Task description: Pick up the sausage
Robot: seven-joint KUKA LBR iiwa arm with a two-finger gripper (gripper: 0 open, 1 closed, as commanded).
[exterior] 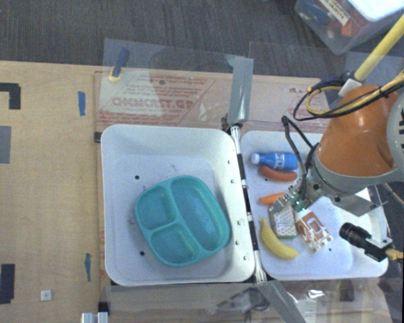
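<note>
Sausage (278,173) touches bottle (276,159), upper right bin (337,261); hand (295,197) hovers nearby, grip state can't tell — could nudge bottle/carrot (272,199).

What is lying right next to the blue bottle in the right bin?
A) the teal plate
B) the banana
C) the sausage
C: the reddish-orange sausage lies right below the blue bottle at the far end of the right bin, while the banana sits near the front and the teal plate is in the left bin.

Teal tray (182,221) in white bin (123,148); orange-red sausage (278,173), blue bottle (276,159), yellow banana (276,240).
</note>
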